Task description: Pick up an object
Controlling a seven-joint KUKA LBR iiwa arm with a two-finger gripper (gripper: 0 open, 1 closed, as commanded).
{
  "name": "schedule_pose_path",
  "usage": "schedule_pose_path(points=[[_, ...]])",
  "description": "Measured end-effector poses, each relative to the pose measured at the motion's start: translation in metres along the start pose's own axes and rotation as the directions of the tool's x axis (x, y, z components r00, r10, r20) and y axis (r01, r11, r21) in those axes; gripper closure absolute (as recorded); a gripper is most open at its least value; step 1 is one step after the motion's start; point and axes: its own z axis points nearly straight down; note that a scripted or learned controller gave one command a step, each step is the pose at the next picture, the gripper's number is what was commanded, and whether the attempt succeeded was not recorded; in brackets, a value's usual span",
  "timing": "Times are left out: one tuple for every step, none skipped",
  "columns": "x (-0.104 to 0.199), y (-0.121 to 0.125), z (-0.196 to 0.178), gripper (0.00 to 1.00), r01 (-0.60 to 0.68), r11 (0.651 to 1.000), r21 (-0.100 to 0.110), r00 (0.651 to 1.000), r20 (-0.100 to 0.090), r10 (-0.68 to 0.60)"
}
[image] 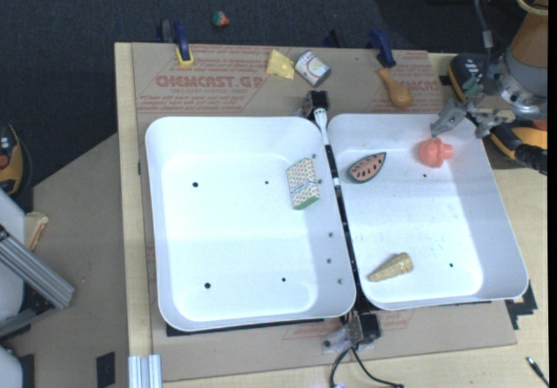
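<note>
While poised over the right bin point(500, 204), hand point(461, 119) above pink lump point(432, 152).

Red lettering is printed on the brown board point(226, 77) that lies under the two white bins. Along the board's far edge, well to the left of the gripper point(461, 117), the word "CHEMCAST" can be read, followed by letters that look like "G P". A smaller red line above it is too fine to be made out. A second run of the same red print is seen on the board just left of the gripper, but only fragments show. Faint red print on the board's near edge cannot be read.
</note>
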Motion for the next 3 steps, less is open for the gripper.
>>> schedule_pose_path(points=[[0.006,-0.017,0.084,0.0,0.002,1.0,0.014,1.0,-0.016,-0.001],[0.006,-0.009,0.082,0.0,0.002,1.0,0.017,1.0,-0.015,-0.001],[-0.001,-0.016,-0.034,0.0,-0.002,1.0,-0.002,1.0,0.001,0.002]])
